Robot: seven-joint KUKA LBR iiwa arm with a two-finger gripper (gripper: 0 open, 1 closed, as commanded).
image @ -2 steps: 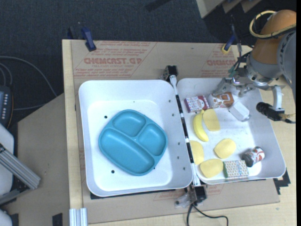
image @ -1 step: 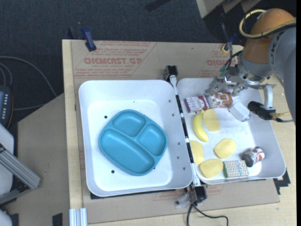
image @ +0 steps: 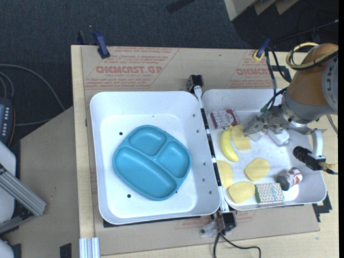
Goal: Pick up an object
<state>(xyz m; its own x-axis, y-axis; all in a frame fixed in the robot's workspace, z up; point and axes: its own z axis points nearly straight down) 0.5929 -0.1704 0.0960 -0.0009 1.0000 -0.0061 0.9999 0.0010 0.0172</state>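
right bin [image: 252,94]: banana [image: 228,144] and yellow pieces near its left wall, snack packet [image: 223,118] at the far-left corner, patterned box [image: 269,193] and small can [image: 291,178] along the near edge. gripper [image: 267,129] low over the bin's middle beside the banana, likely positioned for a grasp; fingers apart, nothing between them. left bin [image: 102,109]: blue divided tray [image: 152,161].

From my seat, the arm [image: 317,85] runs off the right edge, so I see little above its orange band. The gripper [image: 257,127] is a grey blur over the right bin [image: 236,97]; I can't make out its tips. The packet [image: 223,118] label is too small to read. The small can [image: 289,179] is smeared.
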